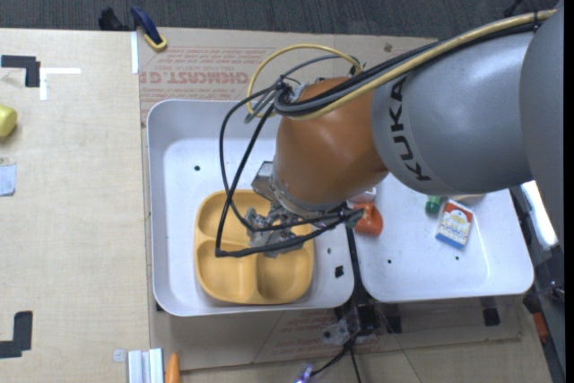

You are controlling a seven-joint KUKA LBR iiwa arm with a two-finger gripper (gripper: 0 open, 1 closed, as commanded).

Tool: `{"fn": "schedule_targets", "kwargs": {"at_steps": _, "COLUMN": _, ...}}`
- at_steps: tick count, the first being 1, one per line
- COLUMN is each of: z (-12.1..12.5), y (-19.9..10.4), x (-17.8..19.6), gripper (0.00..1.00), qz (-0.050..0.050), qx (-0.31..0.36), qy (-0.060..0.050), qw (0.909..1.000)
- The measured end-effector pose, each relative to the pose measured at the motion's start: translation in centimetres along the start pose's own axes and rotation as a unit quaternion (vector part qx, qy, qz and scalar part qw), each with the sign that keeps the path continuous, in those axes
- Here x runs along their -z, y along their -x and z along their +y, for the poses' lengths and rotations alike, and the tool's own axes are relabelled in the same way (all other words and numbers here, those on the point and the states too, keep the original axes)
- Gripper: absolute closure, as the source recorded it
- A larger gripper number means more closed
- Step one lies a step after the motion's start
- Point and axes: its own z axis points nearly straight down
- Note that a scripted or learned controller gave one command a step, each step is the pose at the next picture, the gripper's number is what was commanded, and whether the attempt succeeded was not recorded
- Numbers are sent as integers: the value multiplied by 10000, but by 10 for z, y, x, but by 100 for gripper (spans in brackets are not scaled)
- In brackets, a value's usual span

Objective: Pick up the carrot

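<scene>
Hanging low over the left bin, the tool sits above a yellow divided tray, with the arm's orange band and grey body stacked above it and black cables looping down on the side away from the arm. From this single overhead view the tool's tip is a dark cluster against the tray; whether it is spread or pressed together cannot be told, and nothing can be seen pinched in it. It appears close to the tray's inner divider, though contact cannot be confirmed.

The carrot — a small orange-red shape — lies beside the tool toward the arm's side, at the near edge of the right bin just past the rim shared by the two bins, partly hidden under the wrist. Beyond it, further from the tool, rest a small green item and a white-and-blue carton.

Judging by this layout, the tool is over the wrong bin — the carrot is not yet taken.
</scene>
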Motion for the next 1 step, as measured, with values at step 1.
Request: {"fn": "schedule_targets", "kwargs": {"at_steps": 1, "z": -2, "y": 3, "x": 10, "gripper": 100, "qz": -26, "qx": 0, "qy": -16, "qw": 10000}}
